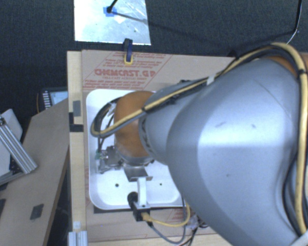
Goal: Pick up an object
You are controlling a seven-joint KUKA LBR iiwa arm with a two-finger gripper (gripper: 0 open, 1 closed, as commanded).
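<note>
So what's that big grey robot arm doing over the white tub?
The grey robot arm reaches in from the right and bends down over a shallow white bin. Its gripper is low inside the bin, close to the floor. The arm blocks much of the bin, so I cannot tell whether it has grabbed anything yet.

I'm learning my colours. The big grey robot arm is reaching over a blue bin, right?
Not quite. The bin is white, not blue. The camera view shows the big grey robot arm reaching over it.
</note>
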